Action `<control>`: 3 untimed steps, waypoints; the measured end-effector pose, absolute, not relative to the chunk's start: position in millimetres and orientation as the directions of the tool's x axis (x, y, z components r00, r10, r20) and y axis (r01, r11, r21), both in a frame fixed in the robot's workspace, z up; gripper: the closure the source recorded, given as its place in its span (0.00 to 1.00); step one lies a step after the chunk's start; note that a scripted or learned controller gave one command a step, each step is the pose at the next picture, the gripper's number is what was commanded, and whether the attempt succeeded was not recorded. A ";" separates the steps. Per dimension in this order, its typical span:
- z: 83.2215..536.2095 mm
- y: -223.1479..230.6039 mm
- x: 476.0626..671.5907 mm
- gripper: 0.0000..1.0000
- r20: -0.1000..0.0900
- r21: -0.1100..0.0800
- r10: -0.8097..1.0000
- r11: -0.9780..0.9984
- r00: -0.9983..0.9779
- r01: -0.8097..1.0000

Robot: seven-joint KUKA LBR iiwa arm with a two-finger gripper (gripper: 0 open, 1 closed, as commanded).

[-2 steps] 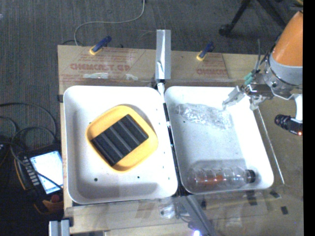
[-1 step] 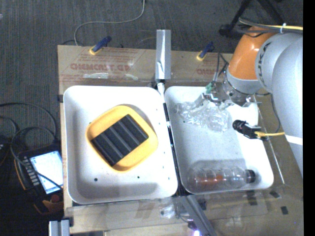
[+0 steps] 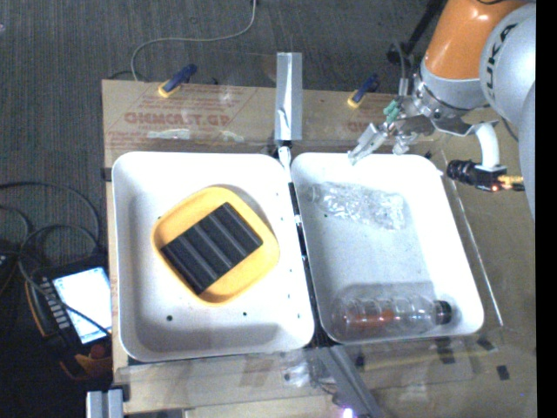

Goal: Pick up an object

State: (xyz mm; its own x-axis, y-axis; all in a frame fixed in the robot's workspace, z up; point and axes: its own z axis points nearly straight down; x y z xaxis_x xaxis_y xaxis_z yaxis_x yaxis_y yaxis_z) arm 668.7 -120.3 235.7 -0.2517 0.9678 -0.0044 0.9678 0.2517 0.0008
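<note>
Fingers [image 3: 361,149] of the gripper [image 3: 376,143] are spread apart and grasp nothing, as we see them poised over the far rim of the right bin [image 3: 452,233]. We find a clear plastic bottle [image 3: 392,312] lying along that bin's near wall, a crumpled clear wrapper [image 3: 361,204] toward its far side, and a yellow-and-black block [image 3: 216,244] in the left bin [image 3: 139,259].

In the left white bin [image 3: 139,233] I see a yellow tray [image 3: 178,220] with black ribbed centre; right, a clear bottle [image 3: 387,313], black cap. My arm [image 3: 479,33] is orange and grey.
</note>
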 end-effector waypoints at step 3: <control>110.5 -107.6 668.9 0.00 -0.001 0.001 0.945 0.326 -0.326 0.945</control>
